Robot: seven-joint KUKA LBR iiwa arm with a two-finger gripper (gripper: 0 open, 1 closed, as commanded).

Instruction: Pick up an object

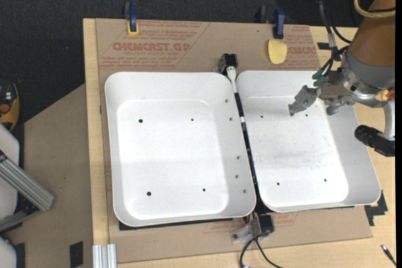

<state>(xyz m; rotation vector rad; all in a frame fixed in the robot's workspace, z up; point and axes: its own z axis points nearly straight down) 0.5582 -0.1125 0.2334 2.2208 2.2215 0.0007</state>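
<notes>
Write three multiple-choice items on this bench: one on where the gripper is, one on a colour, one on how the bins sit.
1. The gripper is over:
A. the left bin
B. the right bin
C. the board's near edge

2. The small object on the board beyond the bins is:
A. pale yellow
B. red
C. black

3. The two bins sit:
A. stacked
B. side by side
C. far apart

Key: 1 B, it hangs above the right bin; 2 A, its surface is pale yellow; 3 B, the left bin adjoins the right.

White bins (169, 198), tan board (163, 44), yellow piece (277, 51)
</notes>
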